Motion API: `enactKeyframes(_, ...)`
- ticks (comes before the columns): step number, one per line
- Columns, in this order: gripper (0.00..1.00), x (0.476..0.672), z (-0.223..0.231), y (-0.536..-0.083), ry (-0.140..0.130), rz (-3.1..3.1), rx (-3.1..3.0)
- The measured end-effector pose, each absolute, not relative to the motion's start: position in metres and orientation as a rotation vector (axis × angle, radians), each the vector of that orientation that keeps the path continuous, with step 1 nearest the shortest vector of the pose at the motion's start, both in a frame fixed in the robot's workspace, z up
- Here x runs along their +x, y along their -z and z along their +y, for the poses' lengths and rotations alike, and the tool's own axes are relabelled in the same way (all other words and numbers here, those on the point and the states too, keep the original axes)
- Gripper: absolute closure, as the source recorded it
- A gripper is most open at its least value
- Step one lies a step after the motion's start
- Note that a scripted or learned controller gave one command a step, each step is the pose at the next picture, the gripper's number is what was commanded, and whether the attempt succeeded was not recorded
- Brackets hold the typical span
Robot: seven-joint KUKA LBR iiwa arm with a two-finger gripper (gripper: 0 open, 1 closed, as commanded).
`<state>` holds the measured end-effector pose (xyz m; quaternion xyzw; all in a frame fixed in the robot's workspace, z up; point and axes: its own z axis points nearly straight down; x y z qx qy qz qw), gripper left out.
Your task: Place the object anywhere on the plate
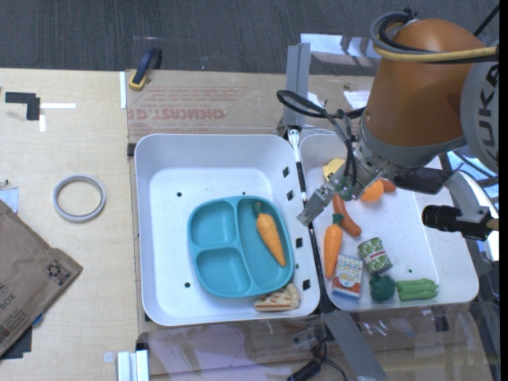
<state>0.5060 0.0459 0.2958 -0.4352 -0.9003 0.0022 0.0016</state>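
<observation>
Over the right bin (444, 288), the claw (343, 182) hangs above a carrot (346, 217).

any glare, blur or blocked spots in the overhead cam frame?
Camera view: sharp and evenly lit, soft shadows; slight sheen on the white left bin; the carrot on the blue plate reads clearly; the arm's orange band blocks the right bin's far corner.

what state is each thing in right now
divided plate: in left bin, holding one carrot
carrot on plate: lying in the long compartment
waffle: leaning on plate's rim, off the plate
gripper: low over right bin, above the toy food
second carrot: lying loose in right bin
can: tipped over
tape roll: flat on bench
</observation>
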Motion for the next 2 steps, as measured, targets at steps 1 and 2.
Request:
enactKeyframes(1,1.00,0.5078,0.0464,-0.3013,-0.014,-2.823,-1.361)
enactKeyframes(2,0.00,0.5078,0.0463,-0.3013,-0.014,-2.823,-1.362)
